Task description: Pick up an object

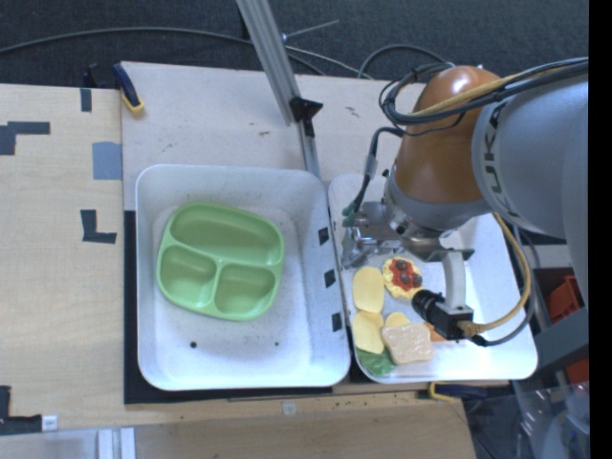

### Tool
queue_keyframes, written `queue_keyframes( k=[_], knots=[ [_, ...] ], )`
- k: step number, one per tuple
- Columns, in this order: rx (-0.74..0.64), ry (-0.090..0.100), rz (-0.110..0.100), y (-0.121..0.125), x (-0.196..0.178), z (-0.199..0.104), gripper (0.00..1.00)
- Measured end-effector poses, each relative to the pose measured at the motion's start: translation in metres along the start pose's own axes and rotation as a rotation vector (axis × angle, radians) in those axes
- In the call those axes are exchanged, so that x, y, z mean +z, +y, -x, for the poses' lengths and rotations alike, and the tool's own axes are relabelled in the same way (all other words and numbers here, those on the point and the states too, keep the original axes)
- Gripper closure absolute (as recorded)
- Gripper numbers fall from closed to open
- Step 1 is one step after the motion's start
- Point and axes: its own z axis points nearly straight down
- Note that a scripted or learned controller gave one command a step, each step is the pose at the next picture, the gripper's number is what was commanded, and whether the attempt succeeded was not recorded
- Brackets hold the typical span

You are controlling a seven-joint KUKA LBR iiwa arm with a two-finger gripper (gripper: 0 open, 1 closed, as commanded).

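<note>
Several toy foods lie in the right bin (512, 352), near its front left corner. Two yellow pieces sit one behind the other: a yellow oval (368, 288) and a yellow wedge (367, 331). A round yellow piece with red topping (403, 274) lies to their right. In front of it lies a tan toast slice (408, 342), with a green leaf (377, 361) at the front wall. My gripper (360, 241) hangs low at the bin's left wall, just behind the yellow oval. The orange-banded wrist (445, 146) hides the back of the bin.
The left bin (153, 352) holds a green divided plate (221, 260). A metal pole (273, 46) slants down to the wall between the bins. A black cable plug (430, 307) hangs over the toys. Cables loop behind the arm.
</note>
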Motion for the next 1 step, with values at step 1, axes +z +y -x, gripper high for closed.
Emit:
queue_keyframes(
  k=[1],
  knots=[
    [0.000,0.000,0.001,0.0077,0.0075,-0.0544,1.00]
  ],
)
